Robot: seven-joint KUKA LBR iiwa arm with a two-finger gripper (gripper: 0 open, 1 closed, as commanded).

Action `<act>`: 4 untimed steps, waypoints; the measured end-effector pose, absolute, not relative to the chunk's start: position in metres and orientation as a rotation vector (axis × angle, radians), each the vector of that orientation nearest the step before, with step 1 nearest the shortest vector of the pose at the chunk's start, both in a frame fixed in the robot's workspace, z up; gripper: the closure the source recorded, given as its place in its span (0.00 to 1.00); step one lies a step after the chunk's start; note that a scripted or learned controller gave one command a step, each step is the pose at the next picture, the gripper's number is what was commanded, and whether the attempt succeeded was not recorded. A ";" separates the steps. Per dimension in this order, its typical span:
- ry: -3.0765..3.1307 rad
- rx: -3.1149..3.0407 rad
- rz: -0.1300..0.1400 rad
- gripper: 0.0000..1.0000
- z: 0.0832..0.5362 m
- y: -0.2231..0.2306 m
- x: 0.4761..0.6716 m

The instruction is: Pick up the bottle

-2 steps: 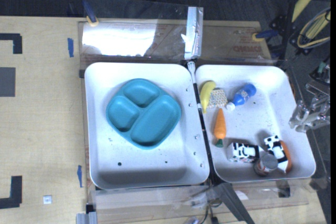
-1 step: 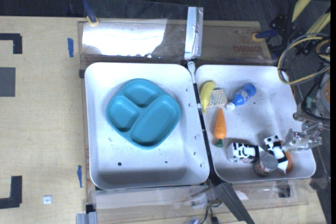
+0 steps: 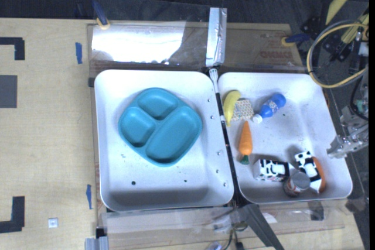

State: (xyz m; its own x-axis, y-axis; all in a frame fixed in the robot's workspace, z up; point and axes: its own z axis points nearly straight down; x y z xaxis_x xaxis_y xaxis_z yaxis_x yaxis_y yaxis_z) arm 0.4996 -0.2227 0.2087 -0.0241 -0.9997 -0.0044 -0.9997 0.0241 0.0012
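Observation:
The bottle [image 3: 271, 106] is small and blue with a white band and a white cap. It lies on its side in the upper middle of the right bin [image 3: 304, 86], with the cap pointing toward the lower left. My gripper [image 3: 347, 144] hangs at the right rim of that bin, well to the right of the bottle and lower in the view, apart from every object. Only its grey metal end shows against the bench edge.
Beside the bottle lie a yellow banana [image 3: 230, 103], a speckled tan block [image 3: 244, 109] and an orange carrot [image 3: 245, 139]. Two cow-patterned toys [image 3: 272, 169] [image 3: 306, 164] and a can [image 3: 296, 183] crowd the bin's near side. A blue divided plate [image 3: 160, 126] sits in the left bin [image 3: 111, 143].

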 end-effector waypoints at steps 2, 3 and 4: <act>1.884 -2.497 -0.023 0.00 0.114 -0.211 0.488; 1.319 -2.839 -0.069 0.00 0.097 -0.198 0.496; 0.514 -3.095 0.005 0.00 0.237 -0.205 0.485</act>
